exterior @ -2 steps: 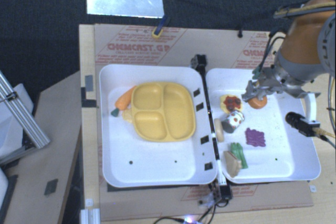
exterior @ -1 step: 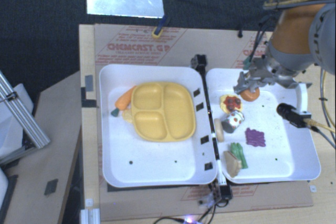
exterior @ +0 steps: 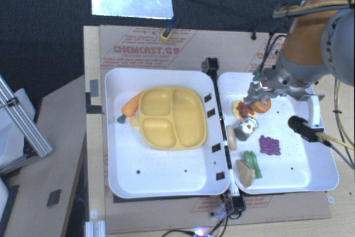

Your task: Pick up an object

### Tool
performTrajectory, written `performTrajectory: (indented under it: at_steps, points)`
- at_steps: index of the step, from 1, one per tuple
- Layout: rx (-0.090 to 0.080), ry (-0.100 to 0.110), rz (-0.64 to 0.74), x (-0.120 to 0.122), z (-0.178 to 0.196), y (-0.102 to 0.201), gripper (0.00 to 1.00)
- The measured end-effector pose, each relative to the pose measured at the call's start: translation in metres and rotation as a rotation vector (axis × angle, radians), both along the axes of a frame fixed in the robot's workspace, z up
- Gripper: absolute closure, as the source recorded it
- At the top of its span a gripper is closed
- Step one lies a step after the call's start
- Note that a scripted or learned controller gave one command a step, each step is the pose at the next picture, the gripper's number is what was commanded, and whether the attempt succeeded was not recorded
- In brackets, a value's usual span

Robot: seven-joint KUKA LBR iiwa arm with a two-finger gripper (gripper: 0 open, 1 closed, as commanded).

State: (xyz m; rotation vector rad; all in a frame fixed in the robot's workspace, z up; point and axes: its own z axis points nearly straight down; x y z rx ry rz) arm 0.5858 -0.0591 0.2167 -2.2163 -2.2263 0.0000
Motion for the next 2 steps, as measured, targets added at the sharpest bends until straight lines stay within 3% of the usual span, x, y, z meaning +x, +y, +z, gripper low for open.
performTrajectory:
  at_steps: [2]
  points:
    - [0.0,-0.002,0.001,0.0092,0.01,-0.0004,1.0]
